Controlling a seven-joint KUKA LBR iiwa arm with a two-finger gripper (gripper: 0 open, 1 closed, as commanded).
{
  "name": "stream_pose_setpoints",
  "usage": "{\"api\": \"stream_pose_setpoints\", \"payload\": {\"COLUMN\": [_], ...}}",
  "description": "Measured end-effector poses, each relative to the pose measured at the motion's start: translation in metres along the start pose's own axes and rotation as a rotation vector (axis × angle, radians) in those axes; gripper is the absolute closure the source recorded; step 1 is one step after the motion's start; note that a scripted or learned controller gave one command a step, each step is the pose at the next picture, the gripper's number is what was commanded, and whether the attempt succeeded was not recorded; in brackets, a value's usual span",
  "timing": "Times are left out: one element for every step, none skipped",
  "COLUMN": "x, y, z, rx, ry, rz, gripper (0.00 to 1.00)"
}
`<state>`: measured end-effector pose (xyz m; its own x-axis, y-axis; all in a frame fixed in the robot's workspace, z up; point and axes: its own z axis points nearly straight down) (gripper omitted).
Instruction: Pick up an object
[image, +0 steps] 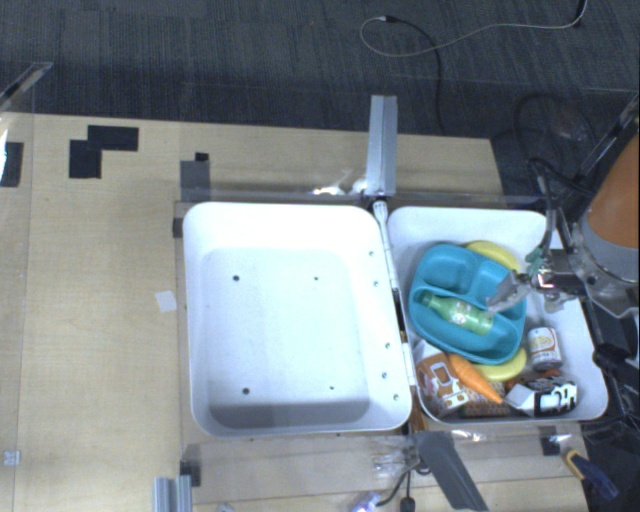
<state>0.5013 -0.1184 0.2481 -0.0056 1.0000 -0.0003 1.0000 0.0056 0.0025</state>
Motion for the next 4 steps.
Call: {"api": "stream_pose_setpoints", "payload": {"x": [0.025,0.029,0.032,0.111], "y": [0.011,0.025,0.038,0.059], "z": [0.139,0.153,0.05,0.062], "rx": [-0.014,-0.026,-0.003,-0.005], "ry": [-0.002,-0.007,0.0,0.002], "rz": [-0.097,-0.086,-0.127,-0.18], "gripper": [0.0,0.0,0.0,0.0]}}
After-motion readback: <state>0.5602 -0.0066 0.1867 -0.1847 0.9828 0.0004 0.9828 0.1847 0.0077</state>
